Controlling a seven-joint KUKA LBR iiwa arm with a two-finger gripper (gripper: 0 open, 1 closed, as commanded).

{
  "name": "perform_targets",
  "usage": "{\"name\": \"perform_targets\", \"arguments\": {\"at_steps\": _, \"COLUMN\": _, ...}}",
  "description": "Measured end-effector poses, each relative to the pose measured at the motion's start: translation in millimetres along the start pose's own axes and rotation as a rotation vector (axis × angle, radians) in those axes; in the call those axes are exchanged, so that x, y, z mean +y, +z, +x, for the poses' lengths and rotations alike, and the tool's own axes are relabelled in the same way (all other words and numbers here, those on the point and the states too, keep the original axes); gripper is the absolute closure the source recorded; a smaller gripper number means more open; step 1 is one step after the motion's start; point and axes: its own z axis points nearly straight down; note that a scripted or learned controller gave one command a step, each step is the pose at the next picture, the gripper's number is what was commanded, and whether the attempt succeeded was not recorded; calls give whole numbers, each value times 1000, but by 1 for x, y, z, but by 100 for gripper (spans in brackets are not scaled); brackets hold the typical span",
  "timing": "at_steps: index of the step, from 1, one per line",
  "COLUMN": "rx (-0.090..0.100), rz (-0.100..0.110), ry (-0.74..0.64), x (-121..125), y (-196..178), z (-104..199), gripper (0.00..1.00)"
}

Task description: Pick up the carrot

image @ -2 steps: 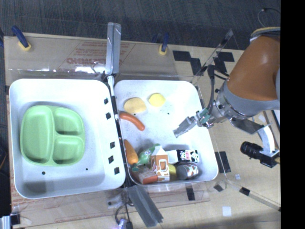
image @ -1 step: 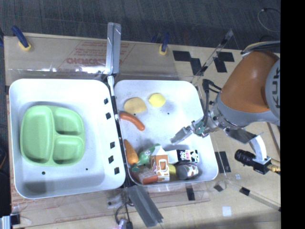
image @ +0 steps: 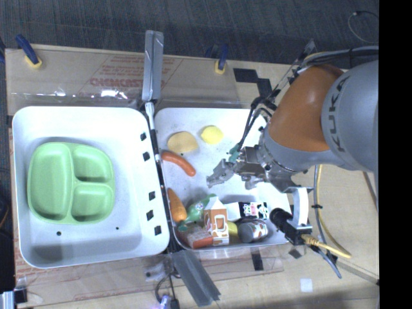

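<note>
The worktop (image: 77, 76) was pale wood under a clear plastic sheet with faint red print. Two shallow white bins lay directly on it, side by side and touching: the left bin (image: 26, 237) and the right bin (image: 193, 116). Two blue clamps (image: 29, 51) gripped its far edge.

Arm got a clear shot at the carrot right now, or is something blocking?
Probably yes. The carrot lies by the right bin's left wall, its upper side uncovered, and the hand hovers up and right of it. The cartons crowd its lower end, and the wall leaves little room for fingers.
</note>
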Motion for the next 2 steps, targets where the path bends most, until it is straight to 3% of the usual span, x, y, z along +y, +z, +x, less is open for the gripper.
{"name": "perform_targets", "arguments": {"at_steps": 1, "rx": -1, "rz": -2, "ry": -261, "x": 5, "y": -23, "z": -2, "gripper": 0}}
{"name": "perform_targets", "arguments": {"at_steps": 2, "rx": 0, "rz": 0, "ry": -620, "x": -3, "y": 23, "z": 34, "gripper": 0}}
